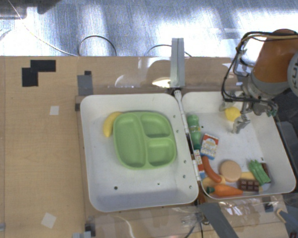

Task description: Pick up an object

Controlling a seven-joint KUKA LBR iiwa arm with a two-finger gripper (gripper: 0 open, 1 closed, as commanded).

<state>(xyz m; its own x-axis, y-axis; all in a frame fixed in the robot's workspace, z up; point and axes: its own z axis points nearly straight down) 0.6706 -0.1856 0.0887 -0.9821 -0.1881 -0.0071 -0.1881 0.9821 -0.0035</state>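
My gripper [231,116] hangs over the back of the right bin [269,134], reaching in from the right. A small yellow lemon-like fruit [232,113] sits between its two fingers [241,123], which appear to touch it on both sides. I cannot tell whether the fruit is lifted off the bin floor. Other loose items lie in the same bin: a small printed carton [209,145], a red sausage [210,170], a round tan bun [231,170], an orange carrot [226,190], a green vegetable [259,172] and a chocolate piece [248,185].
The left bin [100,183] holds a green divided plate [144,139] with a banana [109,124] tucked at its left edge. A green item [192,122] lies against the divider between the bins. A grey post [178,62] stands behind the bins.
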